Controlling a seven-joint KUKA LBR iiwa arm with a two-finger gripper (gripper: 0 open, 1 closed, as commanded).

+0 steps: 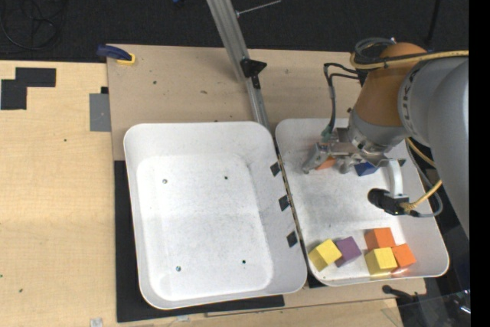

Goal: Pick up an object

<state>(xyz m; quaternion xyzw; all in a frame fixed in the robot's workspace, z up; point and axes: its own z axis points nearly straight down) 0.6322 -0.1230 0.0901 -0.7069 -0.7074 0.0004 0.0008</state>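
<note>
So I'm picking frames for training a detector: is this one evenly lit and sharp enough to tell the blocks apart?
Camera view: lighting is uneven, the left bin brighter along its lower half, with no hard glare. The blocks in the right bin are sharp and their colours distinct. The claw is small and cluttered by cables, so its detail is hard to read. The background above the bench is very dark.

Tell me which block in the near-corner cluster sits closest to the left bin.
The yellow block at the cluster's left end, beside the purple block; the other yellow block lies farther right.

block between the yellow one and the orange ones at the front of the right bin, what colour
Purple block, clearest in the camera view, in the right bin.
</note>
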